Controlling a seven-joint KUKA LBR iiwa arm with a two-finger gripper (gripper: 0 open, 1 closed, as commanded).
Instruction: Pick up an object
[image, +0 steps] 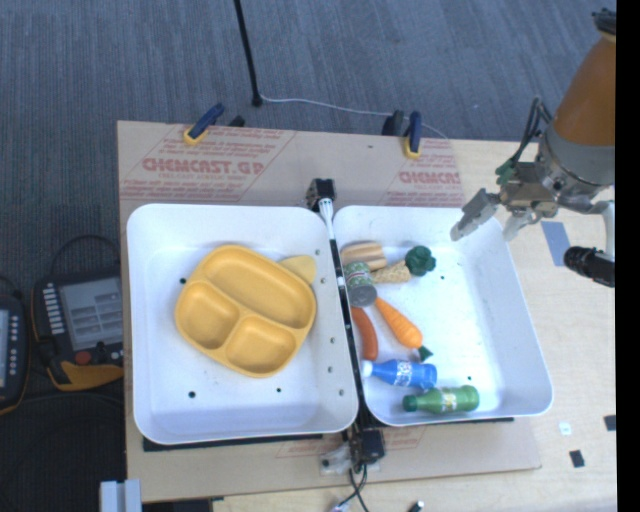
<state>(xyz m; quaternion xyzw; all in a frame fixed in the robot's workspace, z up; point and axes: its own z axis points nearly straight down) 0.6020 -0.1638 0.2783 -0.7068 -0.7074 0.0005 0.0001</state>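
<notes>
arm (590, 100) — broad orange band above a grey wrist ring | gripper (493, 218) — two pale grey fingers on a cluttered metal head | black cable along the wrist | black knob at the side

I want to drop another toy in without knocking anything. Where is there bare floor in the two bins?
Right bin: bare along its right side, from the carrot and green bottle to the right wall. Its left strip by the divider is crowded. Left bin: the yellow tray fills the middle; bare margins lie along the left and near walls.
</notes>
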